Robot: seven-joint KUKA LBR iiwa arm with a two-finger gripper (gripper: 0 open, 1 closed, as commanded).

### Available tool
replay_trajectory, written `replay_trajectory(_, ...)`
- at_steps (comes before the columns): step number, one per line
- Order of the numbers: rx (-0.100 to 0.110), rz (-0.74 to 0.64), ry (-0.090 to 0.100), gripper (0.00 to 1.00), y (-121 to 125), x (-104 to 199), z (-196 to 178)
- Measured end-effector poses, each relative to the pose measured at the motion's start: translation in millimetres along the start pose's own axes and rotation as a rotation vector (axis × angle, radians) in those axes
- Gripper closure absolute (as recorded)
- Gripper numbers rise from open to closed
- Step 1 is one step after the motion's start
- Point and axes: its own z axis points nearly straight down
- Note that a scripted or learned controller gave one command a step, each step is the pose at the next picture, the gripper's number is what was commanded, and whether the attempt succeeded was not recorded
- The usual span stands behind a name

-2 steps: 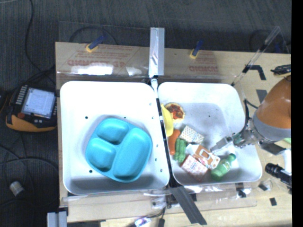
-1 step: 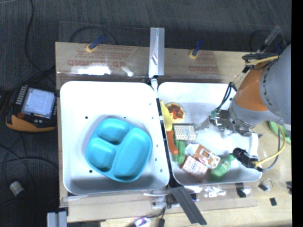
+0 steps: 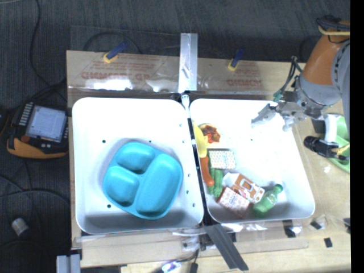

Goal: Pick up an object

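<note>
The right bin holds a cluster of small things along its left and front sides. Among them are a yellow banana, a red-orange item, a green and white carton and an orange carrot. Nearer the front lie a white and orange carton, a red carton and a green bottle. My gripper hangs over the bin's far right corner, well away from the cluster. It is open with nothing between its fingers.
A blue divided plate lies in the left bin. The wall between the bins runs right beside the cluster. A handheld screen device lies on the floor to the left.
</note>
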Motion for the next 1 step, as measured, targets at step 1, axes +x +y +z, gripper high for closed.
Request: replay_trajectory(1,-0.020,-0.090,-0.001,0.00,-46.0,53.6,74.8)
